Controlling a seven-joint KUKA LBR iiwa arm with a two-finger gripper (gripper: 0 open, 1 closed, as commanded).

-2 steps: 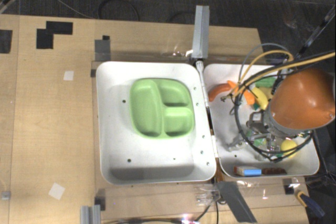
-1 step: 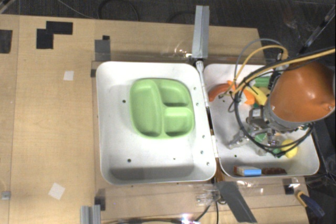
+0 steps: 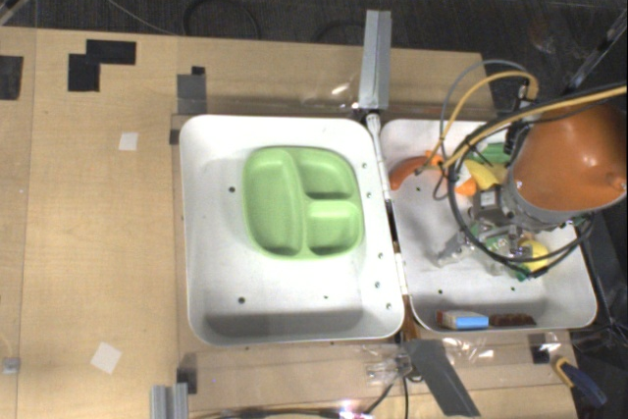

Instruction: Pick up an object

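1. Pale wooden bench [image 3: 88, 240] carries two white bins side by side, with dark carpet beyond its far edge; black patches mark the wood at far left.
2. I can read no writing or label on anything.
3. Left bin [image 3: 211, 309] holds a green divided plate [image 3: 299, 201], its long axis running roughly near to far.
4. Right bin [image 3: 579, 304] holds an orange piece [image 3: 404, 173] near the divider, yellow and green bits under the arm, and a blue-and-brown bar [image 3: 486, 320] lying along the near wall.
5. Gripper [image 3: 491, 235] hangs low over the right bin among cables; whether it is open or closed I cannot tell.
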